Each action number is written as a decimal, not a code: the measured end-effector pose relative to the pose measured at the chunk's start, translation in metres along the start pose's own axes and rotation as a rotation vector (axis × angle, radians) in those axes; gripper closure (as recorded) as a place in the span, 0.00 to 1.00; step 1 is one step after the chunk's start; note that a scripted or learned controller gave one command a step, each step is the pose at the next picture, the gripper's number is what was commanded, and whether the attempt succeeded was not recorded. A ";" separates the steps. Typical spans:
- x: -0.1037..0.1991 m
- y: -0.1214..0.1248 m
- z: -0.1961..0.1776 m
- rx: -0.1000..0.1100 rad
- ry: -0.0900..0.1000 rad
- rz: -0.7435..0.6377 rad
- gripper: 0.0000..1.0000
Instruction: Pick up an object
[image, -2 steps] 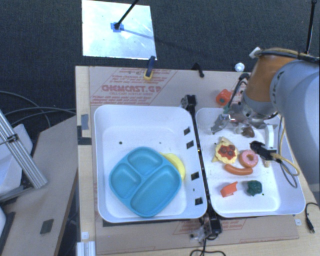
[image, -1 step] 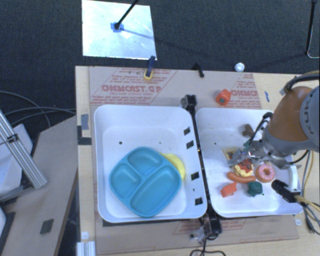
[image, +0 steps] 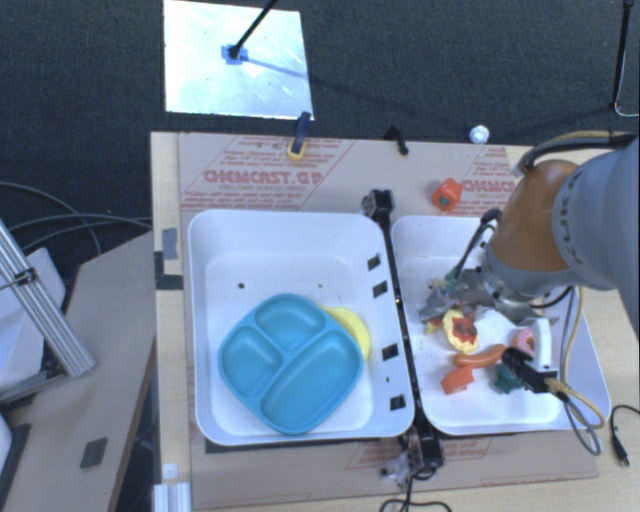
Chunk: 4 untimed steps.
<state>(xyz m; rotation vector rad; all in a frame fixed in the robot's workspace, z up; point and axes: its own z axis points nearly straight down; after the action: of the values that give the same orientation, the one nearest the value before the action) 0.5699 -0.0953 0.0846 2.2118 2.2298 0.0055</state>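
Whether the jaws are open or shut cannot be told, as the gripper (image: 447, 300) hangs low near the left wall of the right bin (image: 590, 395), just beside a yellow-and-red toy (image: 461, 329) lying mid-bin.

A shiny metal sheet (image: 238, 60) lies on the dark carpet at the upper left of the frame, with a small blue piece on it. Below it, a cardboard-covered table (image: 260, 170) printed with red lettering bears 2 white bins. A small yellow and blue item (image: 298, 140) sits at the table's upper edge, an orange cap-like piece (image: 446, 193) lies near the upper middle, and a small white ball (image: 479, 133) rests just above it. At the far left edge stands a slanted metal rail (image: 35, 300), with grey cables (image: 60, 215) trailing across the carpet.
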 end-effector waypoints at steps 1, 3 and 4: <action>-0.004 0.000 -0.011 -0.002 -0.002 0.004 1.00; -0.094 -0.075 -0.023 -0.002 -0.004 0.007 1.00; -0.094 -0.074 -0.034 -0.005 -0.005 0.007 1.00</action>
<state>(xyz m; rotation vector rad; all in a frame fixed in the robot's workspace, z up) 0.4969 -0.1898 0.1177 2.2148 2.2176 0.0054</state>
